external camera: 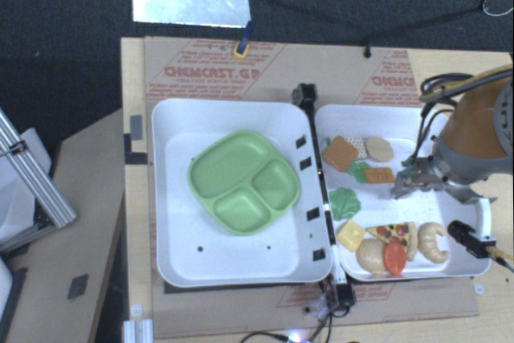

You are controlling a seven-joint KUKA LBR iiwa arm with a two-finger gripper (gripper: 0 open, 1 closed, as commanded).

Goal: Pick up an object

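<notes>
My gripper [404,185] hangs over the right bin [401,118], near its middle right. Just to its left lie an orange bar with a green piece [371,173], a brown toast slice [341,153] and a pale oval bun [379,149]. Below it sit a pizza slice [397,234], a croissant [432,242], a red tomato [394,257], a tan potato [371,254], a yellow cheese block [350,235] and a green leafy piece [345,202]. No object shows between the fingers.
The left bin [173,140] holds a green three-compartment plate [243,181]. A raised divider [315,173] with black clips separates the bins. The grey arm with its orange band [474,124] comes in from the right above the right bin's edge.
</notes>
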